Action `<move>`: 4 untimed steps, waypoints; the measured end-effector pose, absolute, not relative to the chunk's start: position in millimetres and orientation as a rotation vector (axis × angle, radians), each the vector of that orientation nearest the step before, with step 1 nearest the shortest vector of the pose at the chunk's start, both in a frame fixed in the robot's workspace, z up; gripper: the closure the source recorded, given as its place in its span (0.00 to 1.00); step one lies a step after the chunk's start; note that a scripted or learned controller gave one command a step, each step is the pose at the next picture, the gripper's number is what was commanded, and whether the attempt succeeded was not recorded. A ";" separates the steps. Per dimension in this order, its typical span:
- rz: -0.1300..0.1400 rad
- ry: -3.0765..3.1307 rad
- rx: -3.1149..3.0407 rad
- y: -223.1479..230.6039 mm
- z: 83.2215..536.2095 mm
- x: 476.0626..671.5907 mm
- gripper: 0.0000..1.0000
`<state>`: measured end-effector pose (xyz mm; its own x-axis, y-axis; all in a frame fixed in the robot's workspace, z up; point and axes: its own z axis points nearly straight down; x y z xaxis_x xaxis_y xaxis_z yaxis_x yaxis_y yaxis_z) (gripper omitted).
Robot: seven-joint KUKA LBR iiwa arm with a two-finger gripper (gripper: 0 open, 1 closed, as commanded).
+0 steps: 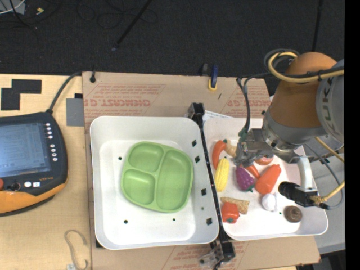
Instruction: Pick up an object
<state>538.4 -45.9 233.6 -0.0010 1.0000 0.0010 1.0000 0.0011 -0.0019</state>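
So the arm comes in from the right and is parked over the right bin, with the gripper hanging down over the pile of toy food. Honestly can't tell whether it's open or closed, that end is just a dark tangle from this angle.

Right under and beside it: a yellow corn cob just to its left, an orange carrot above the corn, and a purple grape bunch directly below the gripper, looking like it's touching or nearly so. An orange pepper-ish piece sits just right of the grapes. Further toward the front of the bin there's a red piece, a cracker-looking thing, a white ball and a brown round thing.

The left bin holds a green divided plate.
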 end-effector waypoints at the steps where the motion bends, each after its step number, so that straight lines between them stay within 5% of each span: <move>1: 0.006 -2.218 -2.220 -42.6 216.1 545.1 1.00; 4: 0.001 -2.221 -2.220 -42.2 235.4 537.8 1.00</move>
